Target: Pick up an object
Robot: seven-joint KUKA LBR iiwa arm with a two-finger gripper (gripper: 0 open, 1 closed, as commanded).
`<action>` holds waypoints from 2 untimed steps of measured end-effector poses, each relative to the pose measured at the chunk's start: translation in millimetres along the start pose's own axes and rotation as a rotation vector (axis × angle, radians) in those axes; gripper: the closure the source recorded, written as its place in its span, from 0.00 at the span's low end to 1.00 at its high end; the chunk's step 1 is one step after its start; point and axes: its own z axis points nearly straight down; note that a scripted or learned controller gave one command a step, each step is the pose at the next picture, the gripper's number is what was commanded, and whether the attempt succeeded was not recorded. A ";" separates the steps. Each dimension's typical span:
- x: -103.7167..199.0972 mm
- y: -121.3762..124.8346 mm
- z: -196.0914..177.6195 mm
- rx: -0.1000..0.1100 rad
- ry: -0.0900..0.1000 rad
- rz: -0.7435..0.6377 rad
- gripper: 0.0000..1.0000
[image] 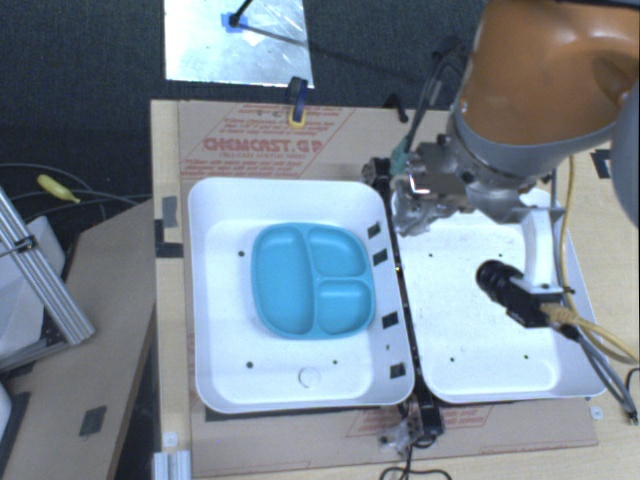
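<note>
A light blue plate with three compartments lies flat in the middle of the left white bin. My gripper hangs at the far left corner of the right white bin, close to the wall between the two bins. It is to the right of the plate and a little beyond it, apart from it. The big orange and grey wrist above it hides much of the right bin's far side.
Both bins rest on a cardboard sheet with red print. A shiny metal sheet lies beyond it. An aluminium frame stands at the left edge. Black clips line the wall between the bins.
</note>
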 end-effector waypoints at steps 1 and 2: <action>-14.0 -0.2 -35.2 0.006 -0.002 0.002 1.00; 1.4 -0.7 -14.9 0.010 -0.002 -0.001 1.00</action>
